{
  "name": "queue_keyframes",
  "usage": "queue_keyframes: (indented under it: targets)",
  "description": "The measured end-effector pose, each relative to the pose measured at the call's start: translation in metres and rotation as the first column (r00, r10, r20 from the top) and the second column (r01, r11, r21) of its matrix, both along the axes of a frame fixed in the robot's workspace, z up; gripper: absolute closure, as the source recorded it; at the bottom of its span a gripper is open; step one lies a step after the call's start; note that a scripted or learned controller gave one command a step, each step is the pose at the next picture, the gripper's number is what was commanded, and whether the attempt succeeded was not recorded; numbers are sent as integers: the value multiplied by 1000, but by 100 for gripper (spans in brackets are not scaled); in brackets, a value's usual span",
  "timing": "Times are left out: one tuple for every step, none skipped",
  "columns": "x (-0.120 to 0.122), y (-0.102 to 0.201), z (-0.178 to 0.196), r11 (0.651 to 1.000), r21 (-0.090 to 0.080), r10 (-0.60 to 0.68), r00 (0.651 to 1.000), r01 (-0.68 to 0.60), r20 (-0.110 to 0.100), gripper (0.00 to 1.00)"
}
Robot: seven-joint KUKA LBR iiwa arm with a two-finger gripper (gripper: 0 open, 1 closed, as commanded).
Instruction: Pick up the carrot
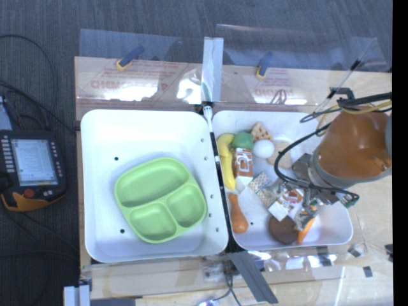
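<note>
Hovering low over the right bin [341, 234], the gripper [305, 217] sits near its front edge; whether its fingers are apart or together cannot be told.
An orange carrot [238, 215] lies apart from it by the bin's left wall, below the banana [226, 160], with a brown round thing [282, 229] beside the gripper.
</note>
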State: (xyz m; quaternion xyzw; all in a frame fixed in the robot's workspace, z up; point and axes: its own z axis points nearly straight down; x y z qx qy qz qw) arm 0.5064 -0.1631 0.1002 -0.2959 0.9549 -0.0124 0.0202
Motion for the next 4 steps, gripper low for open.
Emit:
queue_keyframes:
  targets:
    - [1, -1, 0, 1000, 2, -5, 1000, 5, -4, 0]
    - [0, -3, 0, 986, -4, 166, 986, -166, -3, 0]
    - [2, -14, -2, 976, 0, 219, 976, -219, -11, 0]
    - [-2, -34, -3, 838, 10, 546, 838, -545, -2, 0]
